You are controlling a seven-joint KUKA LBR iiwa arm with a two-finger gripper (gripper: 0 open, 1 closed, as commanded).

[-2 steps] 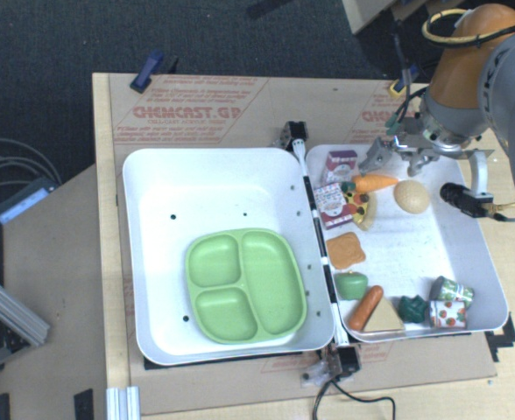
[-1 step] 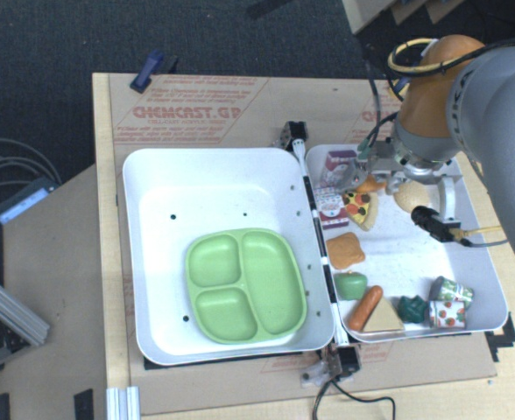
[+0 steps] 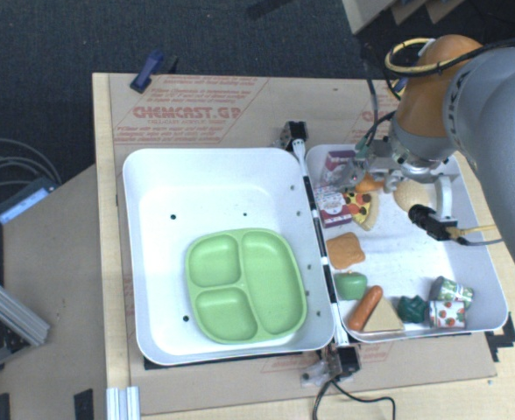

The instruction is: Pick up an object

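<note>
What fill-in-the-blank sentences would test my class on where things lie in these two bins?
1. The green tray lies in the ___ bin.
2. That tray has ___ compartments.
3. The gripper hangs over the ___ bin.
4. The hot dog lies just below a ___ block.

Missing words: left; three; right; green

Green divided plate (image 3: 244, 284) in left bin (image 3: 152, 182), toy food in right bin (image 3: 481, 269), tool (image 3: 369, 175) above pizza slice (image 3: 359, 206)
</note>
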